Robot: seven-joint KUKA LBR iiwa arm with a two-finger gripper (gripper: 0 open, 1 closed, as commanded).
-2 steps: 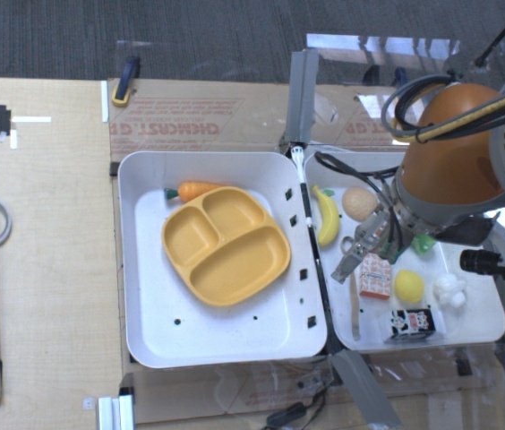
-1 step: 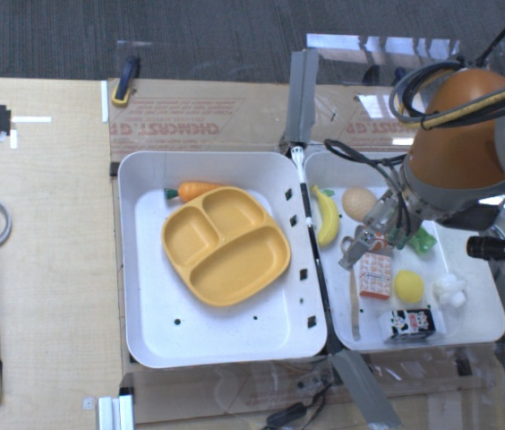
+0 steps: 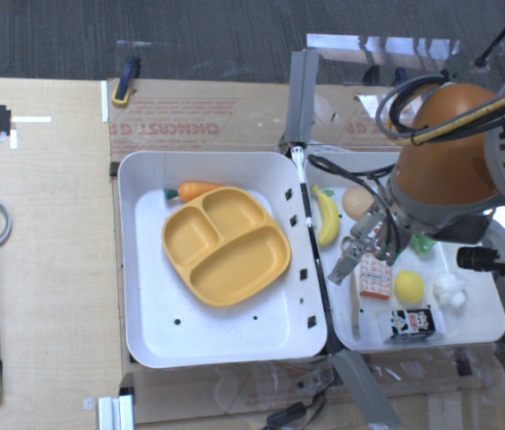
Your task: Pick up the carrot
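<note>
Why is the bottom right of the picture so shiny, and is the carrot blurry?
Camera view: glare whitens the right bin's rim beside the arm; the carrot looks sharp and evenly lit in the left bin, tucked against the yellow plate.

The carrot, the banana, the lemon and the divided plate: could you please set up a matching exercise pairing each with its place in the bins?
Things:
1. carrot
2. banana
3. lemon
4. divided yellow plate

Places:
A. right bin, along its left wall
B. middle of the left bin
C. left bin, at the plate's upper left edge
D. right bin, right of the small red and white carton

Pairs: 1-C, 2-A, 3-D, 4-B
</note>
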